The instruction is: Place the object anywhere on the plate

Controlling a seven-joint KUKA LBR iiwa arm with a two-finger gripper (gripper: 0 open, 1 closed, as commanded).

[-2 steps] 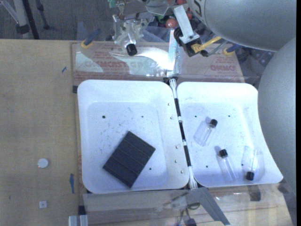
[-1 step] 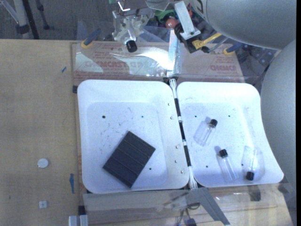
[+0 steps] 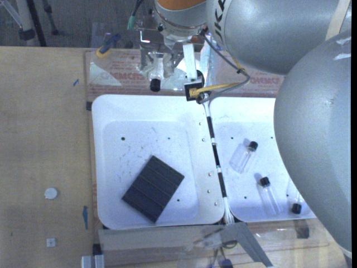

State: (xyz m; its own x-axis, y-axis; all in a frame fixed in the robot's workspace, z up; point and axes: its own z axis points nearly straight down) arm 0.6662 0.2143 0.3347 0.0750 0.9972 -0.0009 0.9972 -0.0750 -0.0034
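Note:
A dark slatted rectangular plate (image 3: 153, 187) lies tilted in the near part of the left bin (image 3: 111, 121). In the right bin (image 3: 262, 108) lie two clear vials with black caps, one (image 3: 242, 155) near the middle and one (image 3: 269, 194) closer to the front. A third black cap (image 3: 296, 208) peeks out beside the arm. My gripper (image 3: 174, 87) hangs over the far rim of the left bin, well behind the plate and left of the vials. It is open, with nothing between its fingers.
The big grey arm covers the right part of the right bin. A ridge (image 3: 215, 155) divides the two bins. Tan bench surface lies to the left, with a small white disc (image 3: 51, 193) on it.

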